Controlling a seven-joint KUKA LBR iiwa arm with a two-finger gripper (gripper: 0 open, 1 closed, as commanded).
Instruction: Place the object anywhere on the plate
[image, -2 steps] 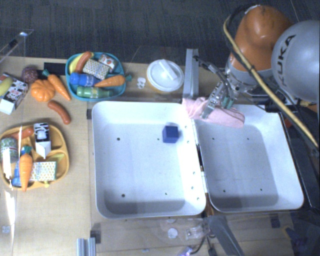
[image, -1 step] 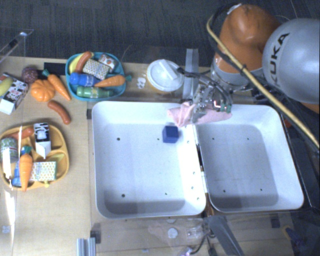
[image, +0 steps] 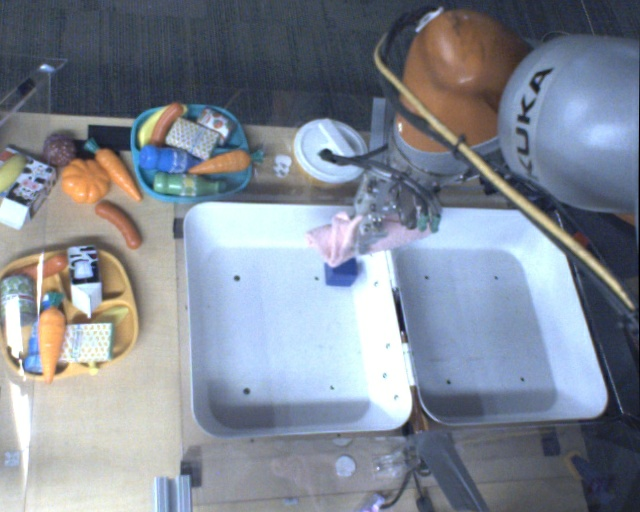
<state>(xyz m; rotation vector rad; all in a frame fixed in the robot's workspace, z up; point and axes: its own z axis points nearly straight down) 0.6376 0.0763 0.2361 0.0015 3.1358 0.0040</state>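
My gripper (image: 393, 218) hangs over the far end of the wall between the two white bins. A soft pink object (image: 336, 240) sits between its fingers and spreads out to both sides of them. A small blue piece (image: 342, 273) shows just under the pink part, over the far right corner of the left bin (image: 290, 400). A yellow plate (image: 122, 283) lies on the bench at the far left, well away from the gripper, with toy carrots and small boxes on it.
A blue bowl (image: 148, 180) full of toy food stands behind the left bin. A white round lid (image: 328, 152) lies near the gripper. A toy pumpkin (image: 83, 181) and sausage (image: 119, 224) lie loose on the bench. The right bin (image: 500, 330) lies under the arm.
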